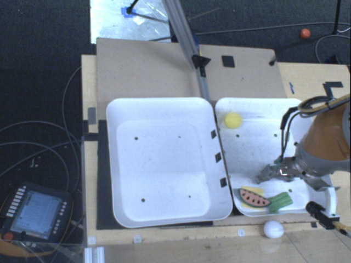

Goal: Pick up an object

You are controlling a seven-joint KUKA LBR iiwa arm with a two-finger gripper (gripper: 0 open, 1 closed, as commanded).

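Your gripper (pixel 267 174) sits low inside the right bin (pixel 258 130), just above the watermelon slice (pixel 254 197) and the green piece (pixel 280 201) that lie touching each other against the bin's near wall. You cannot tell from here whether the jaws are apart or together; the wrist hides them, and nothing shows between them.

Watch for these risks. The slice and the green piece are crowded into the near corner, so, as I judge it, a descent could land on both at once, wedge one against the wall, or push one up over the rim. The slice looks flat and thin, so the jaws may slide off it. The yellow ball (pixel 233 120) rests well apart at the far end of the same bin, and it would likely roll away from any glancing touch.

Count what you have: two white bins, of which the left bin (pixel 164 158) holds no object; one yellow ball, one watermelon slice and one green piece in the right bin; one white ball (pixel 273 229) outside on the desk (pixel 181 240), near the right bin's front edge.
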